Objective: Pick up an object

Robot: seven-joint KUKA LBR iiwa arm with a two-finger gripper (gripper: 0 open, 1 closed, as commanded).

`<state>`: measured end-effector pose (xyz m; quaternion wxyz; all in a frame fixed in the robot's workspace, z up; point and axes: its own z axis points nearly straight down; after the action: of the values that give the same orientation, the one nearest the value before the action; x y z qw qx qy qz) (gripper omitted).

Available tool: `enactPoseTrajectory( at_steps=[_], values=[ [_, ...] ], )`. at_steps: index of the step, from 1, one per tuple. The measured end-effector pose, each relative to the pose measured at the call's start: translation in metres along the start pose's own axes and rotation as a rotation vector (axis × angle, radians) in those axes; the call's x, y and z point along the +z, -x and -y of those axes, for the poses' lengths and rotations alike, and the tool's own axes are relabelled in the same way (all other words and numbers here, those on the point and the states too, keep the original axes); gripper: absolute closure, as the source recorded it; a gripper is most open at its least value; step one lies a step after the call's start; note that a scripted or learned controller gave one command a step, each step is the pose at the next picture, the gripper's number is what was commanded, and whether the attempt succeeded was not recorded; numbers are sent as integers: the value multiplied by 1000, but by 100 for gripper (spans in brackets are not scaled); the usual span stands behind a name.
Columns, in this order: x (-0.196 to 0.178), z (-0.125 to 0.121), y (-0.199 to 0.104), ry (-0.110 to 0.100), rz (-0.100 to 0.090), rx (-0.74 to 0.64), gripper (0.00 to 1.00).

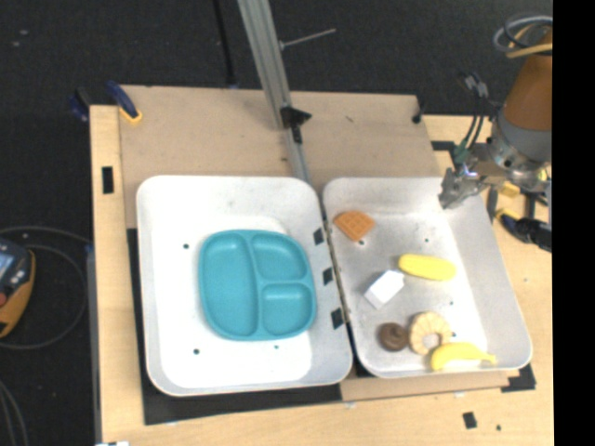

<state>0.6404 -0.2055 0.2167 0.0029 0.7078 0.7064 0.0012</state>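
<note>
Bins sit side by side: the left bin [167, 212] carries a teal divided plate [256, 283]; the right bin [483, 277] holds a yellow oblong piece [428, 268], a banana [459, 355], an orange waffle [353, 225], a white block [384, 288], a tan round cookie [429, 331] and a brown disc [392, 336]. The gripper [453, 191] hangs over the right bin's far corner, touching nothing; how far it gapes, I cannot tell.

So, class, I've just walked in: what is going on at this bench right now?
A grey robot arm reaches in from the right, its gripper over the far rim of the right bin. It holds nothing. In that bin lie a waffle, two yellow pieces and a white block. The left bin holds a blue divided plate.
</note>
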Motion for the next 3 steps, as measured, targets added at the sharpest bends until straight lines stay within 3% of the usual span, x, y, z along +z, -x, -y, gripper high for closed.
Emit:
enactPoseTrajectory(
  at_steps=[1,3],
  values=[
    [-44,-4,2,0,0,-4,100],
    [-41,12,-91,-5,-2,-8,100]
  ],
)
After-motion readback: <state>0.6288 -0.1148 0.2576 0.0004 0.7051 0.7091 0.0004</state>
